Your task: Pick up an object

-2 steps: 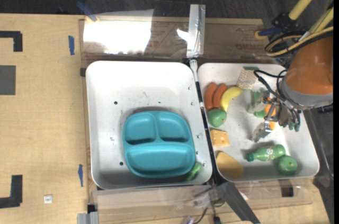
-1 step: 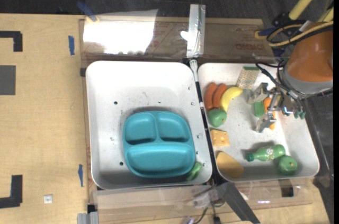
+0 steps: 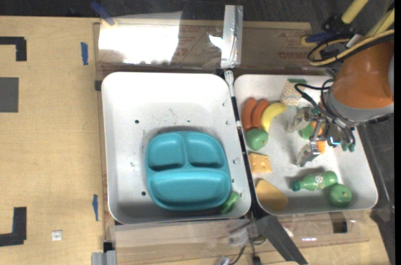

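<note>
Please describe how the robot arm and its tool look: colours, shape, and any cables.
The arm is a rounded body with a broad orange band above a grey wrist section. Black cables loop around the wrist. The tool is a small metallic silver assembly with thin fingers and small green and orange parts. No markings can be read.

Grey arm [image 3: 369, 108], orange band, black cables

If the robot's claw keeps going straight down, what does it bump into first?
Probably bare white floor of the right bin. The gripper points down there; the green bottle lies just nearer the camera. Depth is hard to judge.
</note>
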Robot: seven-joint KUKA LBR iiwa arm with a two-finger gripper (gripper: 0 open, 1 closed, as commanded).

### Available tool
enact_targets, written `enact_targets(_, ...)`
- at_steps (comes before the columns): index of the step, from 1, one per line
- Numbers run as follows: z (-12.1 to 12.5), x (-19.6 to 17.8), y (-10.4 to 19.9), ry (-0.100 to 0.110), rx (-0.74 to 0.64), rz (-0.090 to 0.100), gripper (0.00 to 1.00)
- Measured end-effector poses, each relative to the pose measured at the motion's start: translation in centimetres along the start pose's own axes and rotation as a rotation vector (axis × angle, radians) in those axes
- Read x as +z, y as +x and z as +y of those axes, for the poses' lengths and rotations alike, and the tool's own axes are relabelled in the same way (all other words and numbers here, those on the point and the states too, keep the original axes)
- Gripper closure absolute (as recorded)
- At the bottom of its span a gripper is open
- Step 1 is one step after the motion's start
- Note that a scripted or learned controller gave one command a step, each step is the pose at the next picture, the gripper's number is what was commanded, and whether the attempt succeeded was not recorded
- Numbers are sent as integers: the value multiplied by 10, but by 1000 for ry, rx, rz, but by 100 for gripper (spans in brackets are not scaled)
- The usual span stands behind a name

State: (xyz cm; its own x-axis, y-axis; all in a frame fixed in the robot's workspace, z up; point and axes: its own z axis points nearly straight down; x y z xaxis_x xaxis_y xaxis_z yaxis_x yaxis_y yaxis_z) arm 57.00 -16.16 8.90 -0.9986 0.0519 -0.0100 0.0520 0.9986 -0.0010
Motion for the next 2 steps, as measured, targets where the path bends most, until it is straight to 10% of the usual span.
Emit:
enact_targets(1,0,-14,-5,2,0,-16,100)
enact_targets(2,0,-13,-4,2,0,-14,0)
